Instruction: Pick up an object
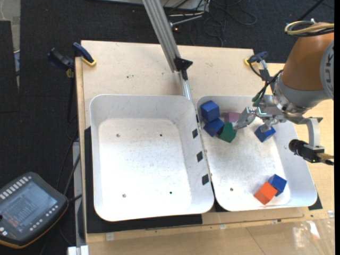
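The pale bench point(138, 68) carries two shallow white bins touching side by side: the left bin point(101, 142) toward nine o'clock and the right bin point(297, 187) toward three o'clock. Blue-and-yellow clamps grip its far edge, one clamp point(79, 54) at eleven o'clock, another clamp point(256, 59) at one o'clock.

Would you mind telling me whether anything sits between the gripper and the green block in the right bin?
Nothing visible does. The gripper hangs just right of the green block, with bare bin floor between them; the pink block lies just behind.
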{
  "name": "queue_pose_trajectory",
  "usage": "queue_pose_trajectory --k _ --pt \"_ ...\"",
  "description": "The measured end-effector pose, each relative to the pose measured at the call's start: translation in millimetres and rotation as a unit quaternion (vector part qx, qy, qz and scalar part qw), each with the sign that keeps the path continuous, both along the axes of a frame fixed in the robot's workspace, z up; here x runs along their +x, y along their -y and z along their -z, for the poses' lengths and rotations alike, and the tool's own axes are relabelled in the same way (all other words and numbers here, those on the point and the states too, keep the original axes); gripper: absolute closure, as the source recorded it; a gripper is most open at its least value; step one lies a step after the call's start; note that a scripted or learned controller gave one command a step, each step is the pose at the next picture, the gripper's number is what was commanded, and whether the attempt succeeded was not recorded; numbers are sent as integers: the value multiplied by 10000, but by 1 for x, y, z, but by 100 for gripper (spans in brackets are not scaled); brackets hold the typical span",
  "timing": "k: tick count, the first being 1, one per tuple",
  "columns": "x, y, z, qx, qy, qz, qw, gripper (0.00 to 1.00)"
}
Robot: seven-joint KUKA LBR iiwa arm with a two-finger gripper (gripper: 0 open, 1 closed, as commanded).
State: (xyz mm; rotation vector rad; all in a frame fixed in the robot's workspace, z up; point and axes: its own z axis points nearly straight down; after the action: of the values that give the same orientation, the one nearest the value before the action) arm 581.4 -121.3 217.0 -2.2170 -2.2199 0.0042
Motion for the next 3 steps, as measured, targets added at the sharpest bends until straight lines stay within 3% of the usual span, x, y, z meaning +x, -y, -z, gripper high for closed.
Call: queue_pose_trajectory --k 1,3 --pt "0 0 -2 -4 18 6 10000 0" --pt "11 -14 102 -3 2 -4 10000 0"
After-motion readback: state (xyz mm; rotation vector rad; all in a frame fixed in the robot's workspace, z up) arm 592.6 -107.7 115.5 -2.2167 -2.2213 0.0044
